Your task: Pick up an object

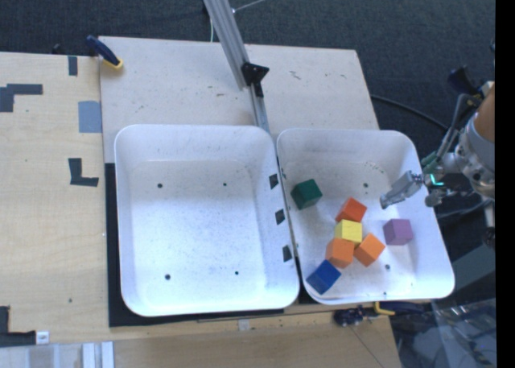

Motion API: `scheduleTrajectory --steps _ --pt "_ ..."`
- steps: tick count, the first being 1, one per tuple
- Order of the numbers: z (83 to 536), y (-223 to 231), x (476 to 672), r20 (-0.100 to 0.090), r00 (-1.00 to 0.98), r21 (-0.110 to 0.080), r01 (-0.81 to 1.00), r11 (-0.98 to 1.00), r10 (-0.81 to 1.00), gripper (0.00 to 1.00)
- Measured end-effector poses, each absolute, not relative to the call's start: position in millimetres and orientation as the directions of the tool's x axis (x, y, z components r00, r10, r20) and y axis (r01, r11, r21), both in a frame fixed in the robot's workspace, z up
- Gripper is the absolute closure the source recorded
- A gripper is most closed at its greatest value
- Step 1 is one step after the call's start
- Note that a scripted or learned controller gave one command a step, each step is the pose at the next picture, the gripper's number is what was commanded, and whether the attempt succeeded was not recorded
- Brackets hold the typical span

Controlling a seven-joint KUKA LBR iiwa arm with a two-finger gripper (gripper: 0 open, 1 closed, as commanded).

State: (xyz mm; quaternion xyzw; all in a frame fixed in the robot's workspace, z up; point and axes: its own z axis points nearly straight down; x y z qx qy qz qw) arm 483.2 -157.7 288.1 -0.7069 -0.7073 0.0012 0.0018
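Observation:
The right bin (346, 134) holds several small cubes. A green cube (306, 193) sits alone toward the bin's left. Three orange cubes (351, 212) and a yellow cube (348, 231) cluster in the middle. In front of them lies a blue cube (323, 276), and a purple cube (397, 232) rests to their right. My gripper (400, 190) hangs over the bin's right side, above and slightly behind the purple cube, with nothing visibly held. The arm comes in from the right edge.
The left bin (193, 129) stands beside the right one. A slanted metal rail (229, 28) runs from the top down to the gap between the bins. A blue-and-yellow clamp (105, 52) lies at the bench's far left corner.

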Motion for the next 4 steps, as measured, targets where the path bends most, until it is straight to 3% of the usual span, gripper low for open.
scheduleTrajectory --steps 1,4 --pt "289.8 -157.6 483.8 0.0 -0.002 -0.001 1.0 0.002 1.0 0.0" --pt "139.4 -159.8 494.9 0.001 -0.001 -0.007 1.0 0.001 1.0 0.0"
